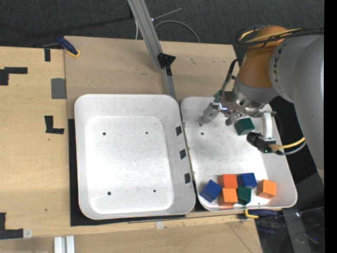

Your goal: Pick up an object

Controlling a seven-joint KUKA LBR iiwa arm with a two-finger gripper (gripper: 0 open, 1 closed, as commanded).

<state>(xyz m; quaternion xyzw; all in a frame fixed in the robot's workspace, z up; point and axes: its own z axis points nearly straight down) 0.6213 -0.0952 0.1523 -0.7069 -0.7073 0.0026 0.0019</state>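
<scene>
I hang over the far end of the right bin [279, 165], my grey arm [300, 62] coming in from the right with its orange band [259, 62] just above my wrist. My gripper [220, 116] points down and to the left, toward the bin's upper left part. My two fingers [205, 118] are spread apart, with clear white bin floor between their tips, and I have nothing in my grasp.

A dark green block [244, 125] sits just beside my right-hand finger, close under my wrist. It lies outside the gap between my fingers; I cannot tell whether it touches me or simply rests on the bin floor.

The other blocks are gathered well away from me, along the near edge of the same bin. A blue block [210, 190] is at the left of the group. Next to it are two orange blocks, one [229, 181] farther from the edge and one [229, 195] nearer to it. A second blue block [247, 179] and a dark green one [244, 194] follow, packed tight against the orange pair. A last orange block [267, 188] stands slightly apart at the right.

The left bin [126, 157] lies alongside, its edge touching the right bin's.
</scene>
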